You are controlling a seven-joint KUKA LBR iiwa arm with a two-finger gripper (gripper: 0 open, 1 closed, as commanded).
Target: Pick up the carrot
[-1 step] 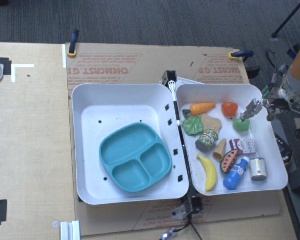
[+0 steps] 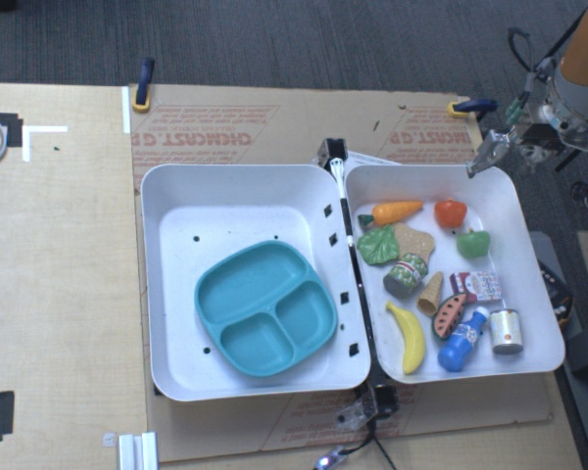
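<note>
- Carrot [image 2: 397,210]: I see it lying flat near the far wall of the right bin [image 2: 529,262], leafy end toward the divider between bins.
- Red tomato [image 2: 450,212] sits just beside the carrot's tip; a green leafy piece [image 2: 377,246] lies near the carrot, closer to me.
- Gripper [image 2: 490,151] hangs above the right bin's far corner, well apart from the carrot, holding nothing; I cannot tell how far it is open.
- Left bin [image 2: 167,262] holds a teal divided plate [image 2: 265,307].

Looks like a robotics lab setup: grey office carpet [image 2: 274,18], a plywood bench [image 2: 49,262] topped with a cardboard sheet [image 2: 225,130] held by clamps [image 2: 143,84], two white bins [image 2: 235,189], toy plastic food [image 2: 409,338], and loose cables [image 2: 353,448] running off the edge.
</note>
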